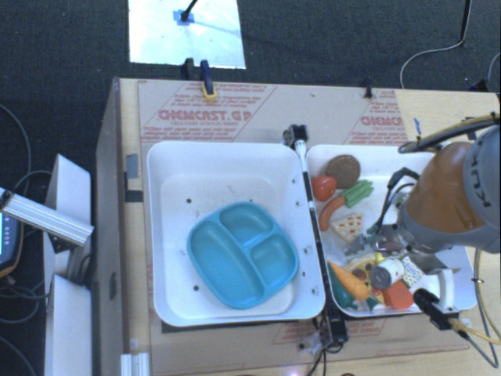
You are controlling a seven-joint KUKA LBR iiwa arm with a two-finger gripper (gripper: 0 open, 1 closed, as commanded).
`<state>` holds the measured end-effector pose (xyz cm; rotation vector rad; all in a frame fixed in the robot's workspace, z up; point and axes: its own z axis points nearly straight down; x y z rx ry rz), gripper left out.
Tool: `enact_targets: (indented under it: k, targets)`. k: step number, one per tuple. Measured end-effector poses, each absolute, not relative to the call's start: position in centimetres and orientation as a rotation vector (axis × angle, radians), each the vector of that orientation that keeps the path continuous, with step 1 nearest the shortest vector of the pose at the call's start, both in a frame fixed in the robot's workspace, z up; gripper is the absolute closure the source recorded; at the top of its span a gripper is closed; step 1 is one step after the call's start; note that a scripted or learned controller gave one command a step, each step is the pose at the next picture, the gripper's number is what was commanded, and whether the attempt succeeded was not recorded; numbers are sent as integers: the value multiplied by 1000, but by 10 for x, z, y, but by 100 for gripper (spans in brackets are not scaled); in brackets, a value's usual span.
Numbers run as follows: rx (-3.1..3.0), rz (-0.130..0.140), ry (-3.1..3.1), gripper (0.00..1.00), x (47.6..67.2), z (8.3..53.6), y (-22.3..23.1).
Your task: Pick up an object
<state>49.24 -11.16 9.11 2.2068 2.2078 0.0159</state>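
Arm (450,194) reaches from the right over the right bin (470,288) | hand (374,249) low among toy food (348,210), grip state cannot be told | left bin (168,171) holds a blue divided plate (243,253) | both on desk (235,108)

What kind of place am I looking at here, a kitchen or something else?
Probably a robotics lab bench, not a kitchen. A grey and orange arm reaches over a white bin of toy food, a blue divided plate lies in the other bin, and loose cables run across the dark floor.
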Motion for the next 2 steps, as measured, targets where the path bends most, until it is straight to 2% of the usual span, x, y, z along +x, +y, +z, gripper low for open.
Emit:
enact_targets:
  k: [1, 2]
  targets:
    - [2207, 18, 2212, 0, 492, 91, -114]
    - [2217, 6, 2220, 0, 488, 85, -121]
